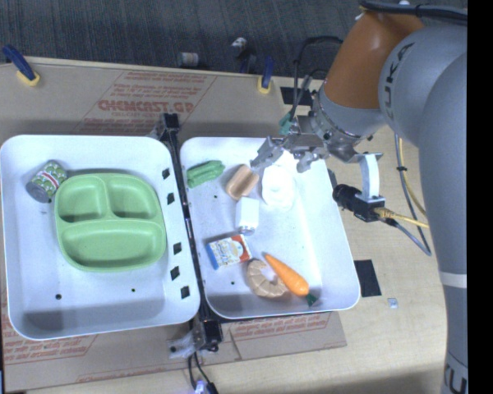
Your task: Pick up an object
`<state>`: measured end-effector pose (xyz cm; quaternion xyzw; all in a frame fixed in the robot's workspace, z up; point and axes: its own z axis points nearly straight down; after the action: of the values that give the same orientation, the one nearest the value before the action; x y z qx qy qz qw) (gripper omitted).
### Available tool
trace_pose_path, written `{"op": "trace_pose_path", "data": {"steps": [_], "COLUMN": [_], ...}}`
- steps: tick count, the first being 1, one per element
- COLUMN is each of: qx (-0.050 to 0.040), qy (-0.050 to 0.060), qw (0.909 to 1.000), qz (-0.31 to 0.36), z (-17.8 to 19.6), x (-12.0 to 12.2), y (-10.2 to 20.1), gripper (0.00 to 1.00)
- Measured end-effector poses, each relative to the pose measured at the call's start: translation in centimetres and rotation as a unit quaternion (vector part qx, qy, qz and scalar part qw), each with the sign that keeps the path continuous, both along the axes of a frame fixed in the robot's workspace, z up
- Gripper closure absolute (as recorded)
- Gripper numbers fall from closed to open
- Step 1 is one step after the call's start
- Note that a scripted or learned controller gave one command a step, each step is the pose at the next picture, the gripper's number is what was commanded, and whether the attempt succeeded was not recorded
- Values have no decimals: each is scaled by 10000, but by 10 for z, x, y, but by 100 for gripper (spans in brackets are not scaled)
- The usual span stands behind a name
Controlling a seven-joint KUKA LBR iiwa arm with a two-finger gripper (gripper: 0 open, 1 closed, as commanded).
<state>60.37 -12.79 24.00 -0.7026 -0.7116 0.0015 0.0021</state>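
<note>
Bench: tan cardboard sheet with red print (152, 97) under both bins; blue clamps at its far edge.
Right bin, near end: shallow white plastic right bin (333, 290) holds a smooth orange carrot-shaped toy (286, 275), tapered, lying slantwise and touching a round tan ridged shell-like piece (263, 279) on its left.
Right bin, middle: small flat packet with blue and red print (226, 251) just left of centre; a white rectangular block (247, 215) beyond it.
Right bin, far end: tan oval bread-like piece (241, 181); a green ribbed pod-shaped toy (205, 172) to its left, near the bin wall; a white rounded cup-like object (278, 187) to its right.
Left bin: shallow white plastic left bin (33, 306) holds a pale green three-compartment plastic tray (111, 220); a small printed can (46, 180) lies on its side at the tray's far-left corner.
Gripper: two-finger gripper (283, 156) over the right bin's far end, fingers spread apart, nothing between them.
Target relation: white cup-like object directly beneath the gripper; tan oval piece just beside the left finger; contact cannot be told.
</note>
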Motion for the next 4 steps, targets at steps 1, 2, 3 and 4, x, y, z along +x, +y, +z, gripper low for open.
{"op": "trace_pose_path", "data": {"steps": [1,2,3,4], "qx": [4,3,-5,-9], "qy": [-1,0,-9,-4], "qw": [10000,10000,10000,10000], "qz": [15,15,-34,-14], "z": [10,10,-149,-138], "x": [1,0,-46,-45], "y": [1,0,4,4], "gripper": [100,0,0,100]}}
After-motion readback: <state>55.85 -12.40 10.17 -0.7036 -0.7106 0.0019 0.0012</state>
